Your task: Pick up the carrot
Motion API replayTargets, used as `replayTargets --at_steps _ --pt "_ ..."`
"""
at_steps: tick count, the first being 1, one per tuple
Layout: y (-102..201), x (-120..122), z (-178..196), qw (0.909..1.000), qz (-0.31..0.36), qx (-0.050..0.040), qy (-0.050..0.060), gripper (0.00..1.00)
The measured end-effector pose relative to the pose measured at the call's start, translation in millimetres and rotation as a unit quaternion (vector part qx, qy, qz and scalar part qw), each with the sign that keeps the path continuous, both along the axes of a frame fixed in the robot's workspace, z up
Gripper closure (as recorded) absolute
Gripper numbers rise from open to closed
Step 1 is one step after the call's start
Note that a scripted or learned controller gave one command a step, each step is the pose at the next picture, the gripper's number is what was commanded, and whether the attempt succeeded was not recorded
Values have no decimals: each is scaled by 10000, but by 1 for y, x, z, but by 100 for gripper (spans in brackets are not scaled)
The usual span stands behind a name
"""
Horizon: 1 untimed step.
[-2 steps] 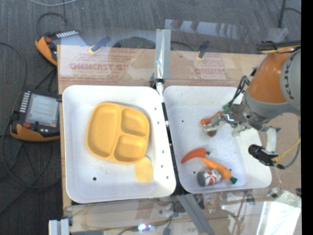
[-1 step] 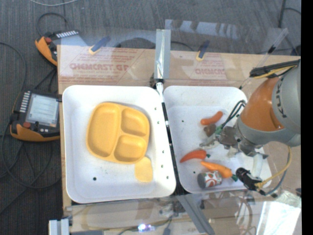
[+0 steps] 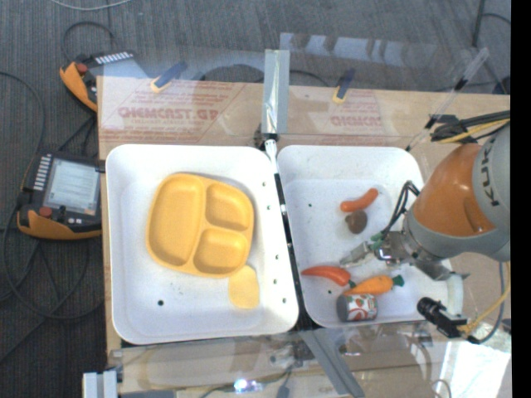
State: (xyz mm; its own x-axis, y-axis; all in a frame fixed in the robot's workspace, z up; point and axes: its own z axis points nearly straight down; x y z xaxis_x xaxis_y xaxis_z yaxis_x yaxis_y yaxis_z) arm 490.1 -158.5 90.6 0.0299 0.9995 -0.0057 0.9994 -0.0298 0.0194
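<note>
The carrot [image 3: 371, 285], orange with a green stub at its right end, lies flat near the front of the right bin [image 3: 332, 172]. My gripper [image 3: 372, 249] hovers just behind and above it, reaching in from the right under the orange-banded wrist [image 3: 452, 197]. The fingers [image 3: 355, 255] stand open with nothing between them. The carrot is not touched.
A red chili [image 3: 326, 274] lies left of the carrot and a small can [image 3: 357, 307] just in front of it. A brown lump [image 3: 357, 220] and an orange sausage [image 3: 359, 199] sit further back. The left bin [image 3: 133, 305] holds a yellow divided tray [image 3: 201, 223] and a yellow disc [image 3: 244, 288].
</note>
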Motion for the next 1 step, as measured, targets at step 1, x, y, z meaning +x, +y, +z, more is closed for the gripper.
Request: replayTargets --at_steps 1 --pt "-51 -2 -1 9913 1319 -1 35 0"
